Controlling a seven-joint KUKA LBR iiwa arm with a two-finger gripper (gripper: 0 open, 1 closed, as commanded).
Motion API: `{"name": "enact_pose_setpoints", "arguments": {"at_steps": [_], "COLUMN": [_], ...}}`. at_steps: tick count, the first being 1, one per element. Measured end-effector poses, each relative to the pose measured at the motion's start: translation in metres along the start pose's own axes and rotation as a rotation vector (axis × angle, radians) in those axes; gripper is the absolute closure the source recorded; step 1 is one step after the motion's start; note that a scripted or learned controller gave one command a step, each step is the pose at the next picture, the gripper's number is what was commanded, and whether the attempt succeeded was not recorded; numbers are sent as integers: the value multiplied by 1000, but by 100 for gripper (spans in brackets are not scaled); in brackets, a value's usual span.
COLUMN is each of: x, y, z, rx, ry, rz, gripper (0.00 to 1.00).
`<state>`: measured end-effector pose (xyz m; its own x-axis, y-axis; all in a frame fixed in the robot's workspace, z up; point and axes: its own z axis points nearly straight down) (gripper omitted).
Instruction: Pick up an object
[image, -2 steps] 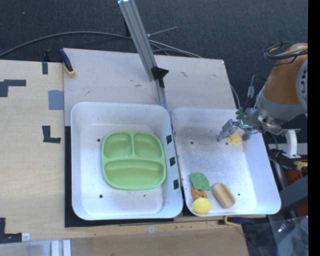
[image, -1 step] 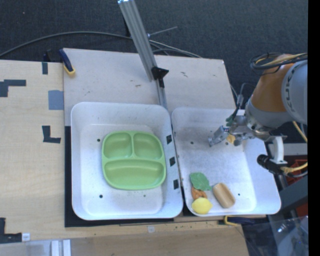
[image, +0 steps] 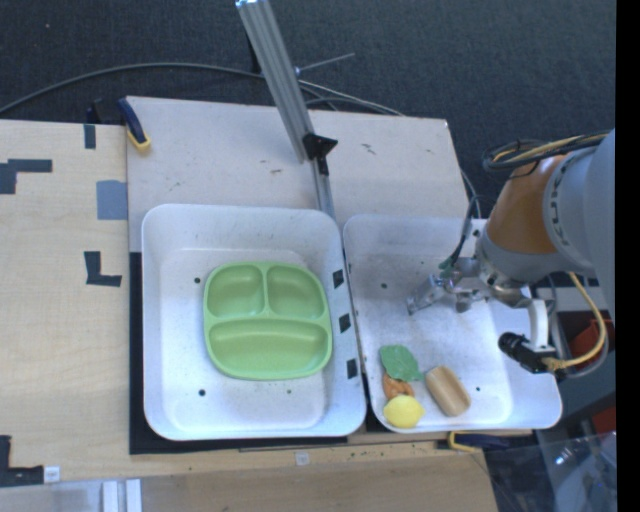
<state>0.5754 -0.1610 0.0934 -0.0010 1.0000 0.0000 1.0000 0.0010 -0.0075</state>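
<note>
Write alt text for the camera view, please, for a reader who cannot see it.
A grey robot arm's gripper hovers over the right white bin, above a carrot, lemon and bread roll at its near edge. The left bin holds a green divided plate.

Both white bins (image: 160, 300) look like matt plastic, speckled with dark scuffs along their floors. In the left bin, the green divided plate (image: 267, 320) is smooth plastic with a soft sheen. At the right bin's near edge, the yellow lemon (image: 402, 411) looks glossy, the tan bread roll (image: 447, 390) duller. The surface (image: 60, 300) shows pale wood grain, matt. The slanted rail (image: 285, 80) looks like brushed metal.
</note>
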Motion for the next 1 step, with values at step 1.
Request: {"name": "enact_pose_setpoints", "arguments": {"at_steps": [1], "x": [0], "y": [0], "z": [4], "rx": [-6], "ry": [-2], "rz": [-1], "gripper": [0]}}
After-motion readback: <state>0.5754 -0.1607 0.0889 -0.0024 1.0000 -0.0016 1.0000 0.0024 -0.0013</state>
